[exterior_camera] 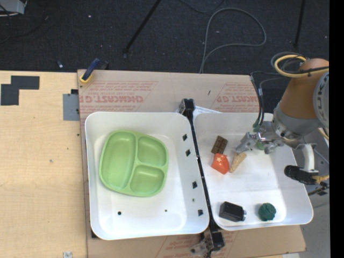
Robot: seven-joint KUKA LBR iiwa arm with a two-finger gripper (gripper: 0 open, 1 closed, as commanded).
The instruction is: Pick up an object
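My gripper (250,143) hangs over the upper middle of the right bin (293,198), with the grey arm and its orange band (301,98) behind it to the right. Just below and left of its tip lies a tan wedge (237,162), close to it; whether they touch is unclear. A red-orange piece (219,164) sits against the wedge's left side. A small brown block (219,144) lies just above that. Near the bin's front edge rest a black block (232,211) and a dark green ball (267,212).
The left bin (107,219) holds a light green divided plate (134,163). A black divider strip (194,165) runs between the two bins. A black part of the arm's hardware (301,173) juts over the right bin's right rim.
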